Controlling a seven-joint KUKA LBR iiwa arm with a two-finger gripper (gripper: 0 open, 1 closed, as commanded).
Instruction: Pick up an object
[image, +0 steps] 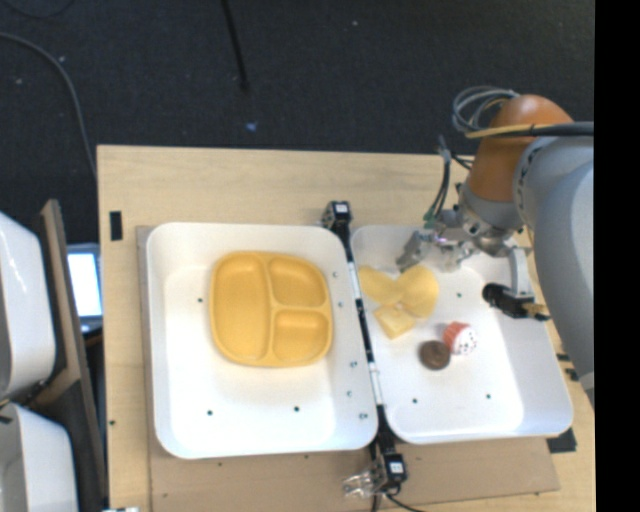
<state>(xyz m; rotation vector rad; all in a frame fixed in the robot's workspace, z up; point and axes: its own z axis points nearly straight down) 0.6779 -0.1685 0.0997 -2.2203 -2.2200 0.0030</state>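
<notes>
Presently the gripper (432, 247) hangs over the upper left part of the right bin (500, 400), just above the yellow pieces (400, 292). Whether the fingers are spread or pressed together cannot be told; they blur into the wrist hardware, and nothing is visibly pinched between them.

Candidate objects all lie in the right bin: the yellow pieces near its left wall, a brown disc (434, 355) towards the centre, and a red-and-white item (460, 338) touching or just beside the disc. The left bin (180, 400) carries a yellow tray (270, 306).

Risks, in my judgement: the yellow pieces overlap and look thin and flat, so a closing grip may skid over them or push them against the wall. They lie near the divider between the bins, leaving little room on that side for a finger to descend. The disc and its neighbour sit so close that a grab at one may nudge the other away.

Open room lies across the lower half of the right bin, and that bin's lower right corner sits near the edge of the desk (120, 170).
</notes>
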